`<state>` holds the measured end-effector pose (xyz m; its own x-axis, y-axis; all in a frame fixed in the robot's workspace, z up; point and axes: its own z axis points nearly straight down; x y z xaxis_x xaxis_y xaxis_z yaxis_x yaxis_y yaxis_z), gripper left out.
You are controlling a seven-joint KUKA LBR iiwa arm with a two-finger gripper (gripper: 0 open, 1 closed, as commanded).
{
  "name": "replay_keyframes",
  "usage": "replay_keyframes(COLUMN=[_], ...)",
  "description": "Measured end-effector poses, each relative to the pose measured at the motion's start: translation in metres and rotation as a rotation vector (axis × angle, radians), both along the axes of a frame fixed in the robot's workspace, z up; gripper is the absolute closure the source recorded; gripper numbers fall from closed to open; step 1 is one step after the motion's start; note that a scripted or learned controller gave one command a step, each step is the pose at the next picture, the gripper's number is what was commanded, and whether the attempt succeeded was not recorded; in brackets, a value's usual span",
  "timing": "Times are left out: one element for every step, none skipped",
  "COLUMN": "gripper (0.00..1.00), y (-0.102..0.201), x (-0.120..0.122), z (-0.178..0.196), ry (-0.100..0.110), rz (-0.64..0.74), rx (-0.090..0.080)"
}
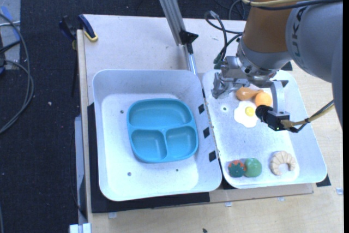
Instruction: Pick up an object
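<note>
I am hovering my gripper (248,89) low over the right shallow white plastic bin (308,136), just above the orange toy food piece (256,96) beside the fried egg toy (246,115), to line up a grasp; whether it is holding anything I cannot tell.

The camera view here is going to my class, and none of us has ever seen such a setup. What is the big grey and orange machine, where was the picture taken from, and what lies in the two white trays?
The machine is a robot arm, reaching in from the right. At its end sits a two-finger gripper, its "hand", over the far end of the right bin. I see nothing between its fingers.

The single camera is fixed above the bench, looking down at a slant.

The left bin holds a blue divided plate. The right bin holds toy food: a fried egg, an orange piece partly under the gripper, a croissant, and a green and red piece.
</note>
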<state>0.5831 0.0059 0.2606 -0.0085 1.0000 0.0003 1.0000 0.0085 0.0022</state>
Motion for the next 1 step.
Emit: replay_keyframes(gripper=[1.0], y=[0.0479], x=[0.0165], z=[-0.0195], ry=[0.002], rz=[-0.001], rx=[0.0])
